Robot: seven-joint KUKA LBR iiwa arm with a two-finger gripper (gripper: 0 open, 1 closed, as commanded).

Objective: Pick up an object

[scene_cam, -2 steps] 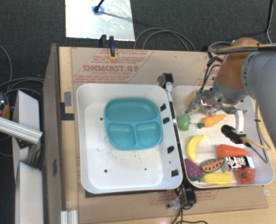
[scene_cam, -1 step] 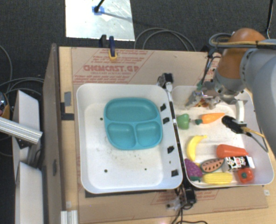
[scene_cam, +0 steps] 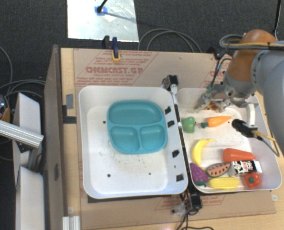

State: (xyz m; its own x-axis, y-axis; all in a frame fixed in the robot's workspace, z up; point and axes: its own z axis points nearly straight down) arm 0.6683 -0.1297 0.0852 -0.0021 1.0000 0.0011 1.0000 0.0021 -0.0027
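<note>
Toy food is piled at the near end of the right bin: corn, tomato, banana. Farther back a carrot is left loose, easy to reach. Just behind it the hand is hung low; nothing is seen held, and its opening cannot be told.

Right bin is packed with toy food: a carrot lying sideways next to a green pepper, and a yellow banana curving below them. Down front there's a purple grape bunch, corn cob, tomato and an orange-red piece.
</note>
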